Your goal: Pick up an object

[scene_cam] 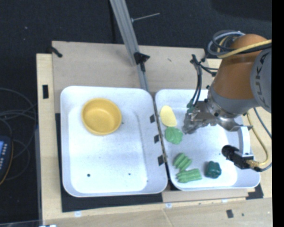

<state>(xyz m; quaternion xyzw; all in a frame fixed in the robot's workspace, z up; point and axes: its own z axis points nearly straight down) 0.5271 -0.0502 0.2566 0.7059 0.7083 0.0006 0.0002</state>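
The likeliest target is the round green piece (173, 135), which lies in the right bin (227, 181) near its left wall, just below a pale yellow piece (168, 116). The gripper (188, 126) hangs just to the right of these two, close over the bin floor, and whether its claw is open or shut cannot be told at this angle. Nothing can be seen in its grasp.

Further down the same bin lie two ridged green pieces (182, 161) (189, 175) close together, and a dark green piece (213, 169) near the lower right corner. The left bin (71, 174) holds a yellow bowl (102, 116), well apart from the arm.

The step in hand looks like the approach to a grasp, not the lift. The next move would call for centring over the one piece, since the yellow one lies so near, then closing and rising straight.
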